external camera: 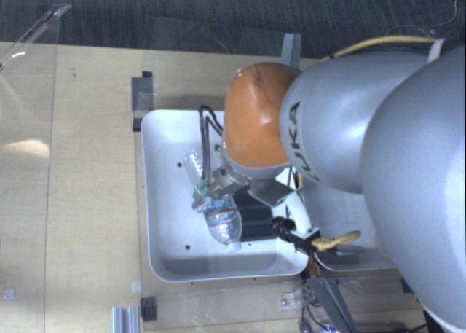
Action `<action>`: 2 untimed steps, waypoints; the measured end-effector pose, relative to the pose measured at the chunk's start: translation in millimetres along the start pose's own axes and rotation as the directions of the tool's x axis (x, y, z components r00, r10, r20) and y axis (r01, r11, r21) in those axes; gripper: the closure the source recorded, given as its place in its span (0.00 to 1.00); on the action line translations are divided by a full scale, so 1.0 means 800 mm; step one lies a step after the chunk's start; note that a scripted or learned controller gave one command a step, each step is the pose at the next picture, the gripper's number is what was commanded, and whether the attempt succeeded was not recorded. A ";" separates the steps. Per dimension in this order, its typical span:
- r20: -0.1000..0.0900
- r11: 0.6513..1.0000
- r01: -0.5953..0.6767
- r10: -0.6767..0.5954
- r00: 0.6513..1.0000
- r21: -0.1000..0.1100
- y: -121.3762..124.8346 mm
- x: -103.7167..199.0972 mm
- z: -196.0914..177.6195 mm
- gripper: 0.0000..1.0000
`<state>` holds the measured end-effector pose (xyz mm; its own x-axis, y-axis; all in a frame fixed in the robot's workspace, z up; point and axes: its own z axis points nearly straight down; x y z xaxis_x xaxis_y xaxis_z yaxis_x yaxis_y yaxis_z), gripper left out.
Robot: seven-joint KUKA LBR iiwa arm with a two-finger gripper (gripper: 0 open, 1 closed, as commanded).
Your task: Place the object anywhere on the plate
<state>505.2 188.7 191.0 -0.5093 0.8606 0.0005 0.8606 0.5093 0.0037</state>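
Camera view, arm point(342, 127) over left white bin point(164, 178), clear plastic bottle point(218, 218) beside jaws, jaw state unclear.

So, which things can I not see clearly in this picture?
- Tool: in the camera view the orange band and wrist cover it, so its state cannot be told.
- Bottle: clear plastic, partly under the tool; whether it is held cannot be told.
- Right bin: mostly hidden by the grey arm, so no plate can be made out.
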 end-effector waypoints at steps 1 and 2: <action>0.002 0.997 0.081 -0.081 0.997 -0.001 0.032 -0.092 0.006 1.00; 0.003 0.980 0.198 -0.198 0.980 -0.003 0.054 -0.158 -0.043 1.00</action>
<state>606.9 102.1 225.5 -0.6694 0.7429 -0.0037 0.7429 0.6694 0.0068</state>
